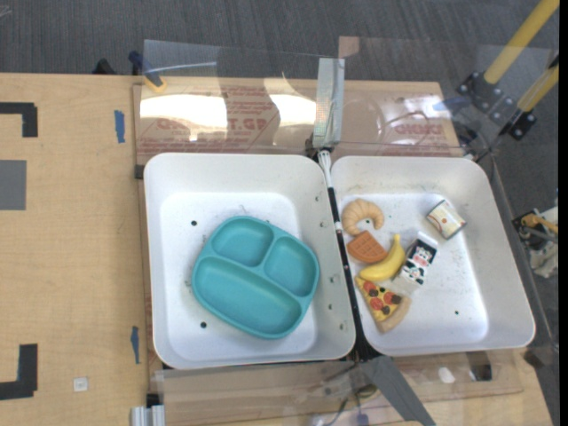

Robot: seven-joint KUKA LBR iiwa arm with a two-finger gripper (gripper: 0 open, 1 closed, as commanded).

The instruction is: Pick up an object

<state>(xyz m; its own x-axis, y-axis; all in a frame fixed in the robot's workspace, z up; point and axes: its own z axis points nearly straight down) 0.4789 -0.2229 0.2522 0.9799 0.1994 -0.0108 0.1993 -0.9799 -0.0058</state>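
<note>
Desk (71, 238) cut off at left and bottom edges. Yellow bar (531, 27) top right runs out of frame; what it mounts to can't be made out. Clutter at right edge (543, 233) cropped, unidentifiable. Print on small carton (418, 263) and on tan box (445, 219) too small to read. Banana (388, 261) overlaps the round brown piece (365, 248) and the pizza slice (382, 299), hiding part of each.

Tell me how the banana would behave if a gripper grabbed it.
The banana looks like a small toy, so probably light and stiff. Its curved, smooth skin may slip between fingers. It touches the pizza slice and cookie, so those may shift.
</note>
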